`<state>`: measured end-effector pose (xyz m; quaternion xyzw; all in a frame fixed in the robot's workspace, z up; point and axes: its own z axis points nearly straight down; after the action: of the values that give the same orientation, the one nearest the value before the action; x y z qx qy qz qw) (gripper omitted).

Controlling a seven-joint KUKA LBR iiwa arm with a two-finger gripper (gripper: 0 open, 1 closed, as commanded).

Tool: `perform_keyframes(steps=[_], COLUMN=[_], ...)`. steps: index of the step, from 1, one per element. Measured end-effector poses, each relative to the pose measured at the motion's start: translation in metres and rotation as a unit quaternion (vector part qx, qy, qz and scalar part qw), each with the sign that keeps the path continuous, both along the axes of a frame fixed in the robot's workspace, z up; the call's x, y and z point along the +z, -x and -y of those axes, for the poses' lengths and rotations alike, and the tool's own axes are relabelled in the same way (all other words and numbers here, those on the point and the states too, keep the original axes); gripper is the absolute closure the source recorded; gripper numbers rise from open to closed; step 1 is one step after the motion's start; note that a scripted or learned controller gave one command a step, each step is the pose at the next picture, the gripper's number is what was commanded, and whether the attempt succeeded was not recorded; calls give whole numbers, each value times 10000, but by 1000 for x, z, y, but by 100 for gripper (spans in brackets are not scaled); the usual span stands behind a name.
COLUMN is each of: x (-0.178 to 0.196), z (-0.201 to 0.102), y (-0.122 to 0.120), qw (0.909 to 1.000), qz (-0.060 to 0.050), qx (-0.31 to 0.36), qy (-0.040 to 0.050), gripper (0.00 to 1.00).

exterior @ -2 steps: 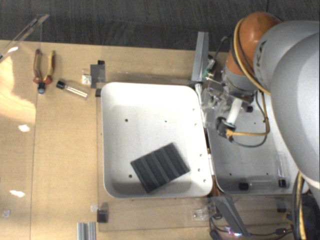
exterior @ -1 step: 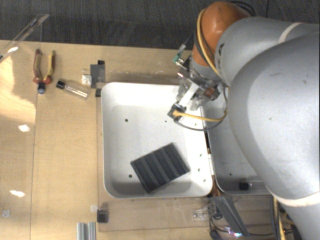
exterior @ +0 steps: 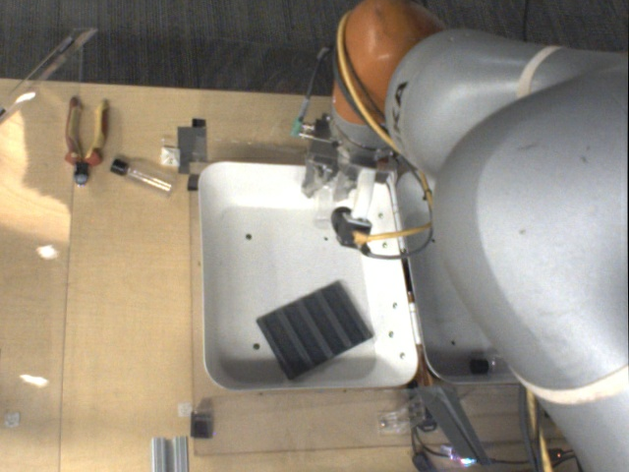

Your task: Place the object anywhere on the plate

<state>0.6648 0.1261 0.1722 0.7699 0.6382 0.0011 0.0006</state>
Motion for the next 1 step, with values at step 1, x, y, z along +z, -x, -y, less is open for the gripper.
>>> perform_keyframes(steps=[1], x=[-39], z=[-70], y=[-3], qw=[9998], qz=[-15], qx=[-178], qy=[2], gripper=[100])
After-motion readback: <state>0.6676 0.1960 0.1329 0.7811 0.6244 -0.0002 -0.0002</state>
